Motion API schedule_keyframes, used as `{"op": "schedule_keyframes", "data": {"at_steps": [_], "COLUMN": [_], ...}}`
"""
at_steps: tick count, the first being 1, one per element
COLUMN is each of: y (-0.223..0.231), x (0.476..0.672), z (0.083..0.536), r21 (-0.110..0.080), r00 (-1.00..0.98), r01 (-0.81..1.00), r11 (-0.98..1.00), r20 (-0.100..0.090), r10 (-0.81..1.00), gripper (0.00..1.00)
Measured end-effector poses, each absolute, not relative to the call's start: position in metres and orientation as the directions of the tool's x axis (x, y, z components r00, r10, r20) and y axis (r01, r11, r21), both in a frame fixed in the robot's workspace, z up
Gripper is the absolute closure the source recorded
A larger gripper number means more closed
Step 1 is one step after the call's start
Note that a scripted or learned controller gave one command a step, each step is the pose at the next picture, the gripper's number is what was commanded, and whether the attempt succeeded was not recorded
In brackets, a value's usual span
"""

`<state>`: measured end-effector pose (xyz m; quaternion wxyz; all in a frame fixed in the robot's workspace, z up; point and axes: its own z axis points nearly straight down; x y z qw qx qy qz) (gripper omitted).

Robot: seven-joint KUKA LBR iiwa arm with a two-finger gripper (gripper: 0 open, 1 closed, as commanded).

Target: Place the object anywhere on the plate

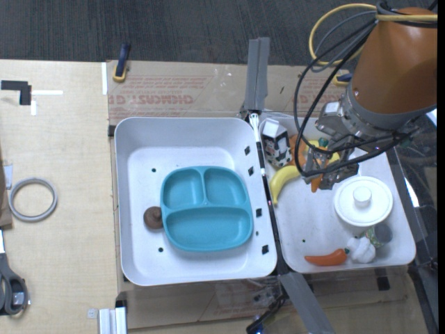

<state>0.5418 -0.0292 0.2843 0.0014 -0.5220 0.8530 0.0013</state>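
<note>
The arm (396,54) is hanging over the right bin (389,256), so this looks like the picking step, with nothing on the plate yet. The gripper (327,165) is sitting low among the clutter, and I cannot tell how it is set or whether it is grasping anything. Next it is needing a clean lift and a carry well to its left, into the left bin (132,186), where the blue plate (206,209) is lying with a brown lump (153,217) beside it. Around the gripper: a white lidded pot (362,202) below, a banana (284,181) just left, a milk carton (277,143) beyond, a carrot (326,258) far below.
</note>
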Motion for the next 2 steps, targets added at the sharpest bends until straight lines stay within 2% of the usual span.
{"op": "schedule_keyframes", "data": {"at_steps": [1,2], "y": [0.0796,0.0793], "x": [0.5714,0.5716], "z": [0.2152,0.2153], "r21": [0.001,0.001], "r00": [-0.471,-0.471], "r01": [-0.882,-0.882], "r11": [0.471,0.471], "r20": [-0.003,-0.003], "r10": [-0.882,-0.882], "gripper": [1.0,0.0]}}
